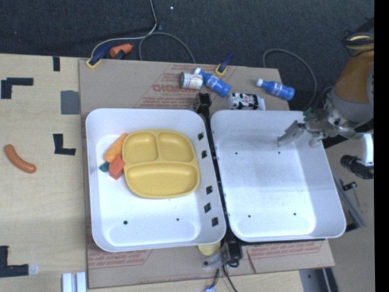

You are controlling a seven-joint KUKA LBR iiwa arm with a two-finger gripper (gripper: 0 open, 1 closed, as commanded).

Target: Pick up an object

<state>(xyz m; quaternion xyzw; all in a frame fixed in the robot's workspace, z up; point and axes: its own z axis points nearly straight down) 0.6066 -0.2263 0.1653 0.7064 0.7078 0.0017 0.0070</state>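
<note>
The only things lying in a bin are in the left bin [97, 163]: a yellow divided plate [161, 163] sits in its middle, and tucked against the plate's left edge is an orange carrot-like toy [114, 148] with a small red-and-green piece [113, 169] just below it, touching or nearly so. Any of these could serve as the object to pick up, and all of them rest untouched on the bin floor.

The right bin [273, 181] shows bare white floor where the arm has its reach. The gripper [298, 132] hangs over that bin's far right corner, well apart from the plate and toys. Its fingers [287, 137] look spread, pointing left and down, with nothing between them.

Beyond the bins, on the cardboard at the far side, lie two blue bottles [216, 84] [276, 90] and a small black-and-white pack [246, 101]. A sausage-shaped toy [19, 159] lies off on the wooden bench to the far left.

As I read it, the pick has not started: nothing is gripped or lifted. The whole job remains: cross to the left bin, come down on an object, close and raise it.
</note>
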